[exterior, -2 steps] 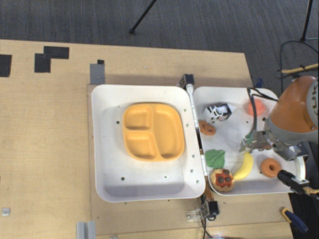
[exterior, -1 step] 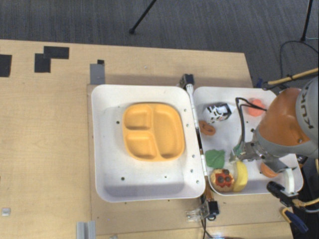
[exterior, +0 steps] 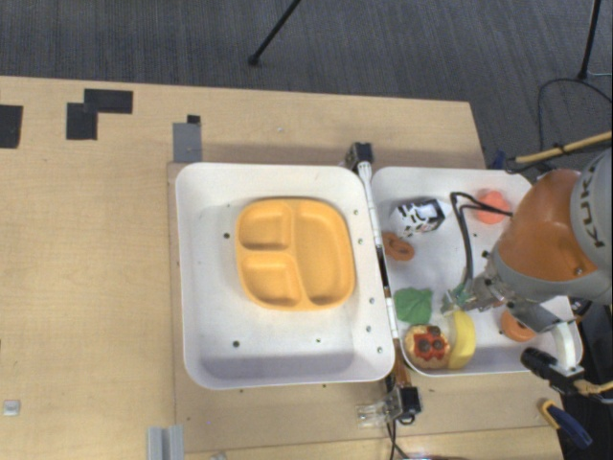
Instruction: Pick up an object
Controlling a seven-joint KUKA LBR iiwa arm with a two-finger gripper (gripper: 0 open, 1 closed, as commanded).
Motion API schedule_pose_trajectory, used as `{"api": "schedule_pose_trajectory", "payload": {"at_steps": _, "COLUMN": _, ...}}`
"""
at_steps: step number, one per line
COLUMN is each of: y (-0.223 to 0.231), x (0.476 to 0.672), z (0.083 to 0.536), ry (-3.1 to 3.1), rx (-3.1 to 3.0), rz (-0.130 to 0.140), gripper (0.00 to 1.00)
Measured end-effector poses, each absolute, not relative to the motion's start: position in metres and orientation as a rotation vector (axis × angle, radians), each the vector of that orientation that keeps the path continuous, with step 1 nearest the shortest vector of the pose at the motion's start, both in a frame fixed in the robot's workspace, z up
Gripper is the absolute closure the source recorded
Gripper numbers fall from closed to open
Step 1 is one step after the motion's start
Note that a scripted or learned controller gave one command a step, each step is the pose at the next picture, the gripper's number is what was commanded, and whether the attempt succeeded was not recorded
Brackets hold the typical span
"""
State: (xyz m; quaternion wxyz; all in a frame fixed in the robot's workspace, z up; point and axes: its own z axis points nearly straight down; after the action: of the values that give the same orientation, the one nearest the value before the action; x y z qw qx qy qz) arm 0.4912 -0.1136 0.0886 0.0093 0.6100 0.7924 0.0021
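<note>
Wooden bench, two white bins: your gripper (exterior: 469, 297) hangs low in the right bin (exterior: 436, 185), jaw state untellable, just above the banana (exterior: 464, 338); crowded toys risk a glancing miss

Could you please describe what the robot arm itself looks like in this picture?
The arm has a broad orange band, rounded and glossy, above a grey metal wrist section. Grey casing at the frame's right edge bears dark lettering, cut off by that edge. A thin black cable loops beside the arm. Its gripper end shows small grey metal parts.
</note>
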Motion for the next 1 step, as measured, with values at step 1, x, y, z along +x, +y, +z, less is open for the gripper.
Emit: {"api": "schedule_pose_trajectory", "payload": {"at_steps": 1, "y": -0.1011, "x": 0.4912, "z": 0.0887, "ry": 2.602, "rx": 1.727, "rz": 0.004, "gripper": 1.0}}
